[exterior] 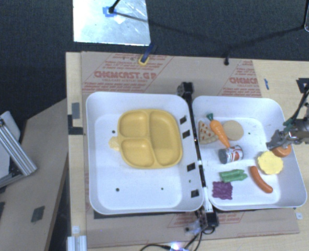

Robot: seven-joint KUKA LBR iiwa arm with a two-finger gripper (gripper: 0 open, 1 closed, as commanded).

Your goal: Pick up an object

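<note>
White and shallow, the left plastic bin (99, 156) holds a yellow three-compartment plate (146, 138). The right white bin (249, 109) holds toy food: an orange carrot (218, 130), pizza slice (207, 133), tan round cookie (233, 129), small can (231, 155), green bean pod (233, 175), purple grapes (222, 191), orange sausage (261, 179) and a yellow ruffled piece (269, 163). The grey gripper (278, 139) hovers over an orange piece (283, 151) by the right wall; its jaw state cannot be told.
</note>
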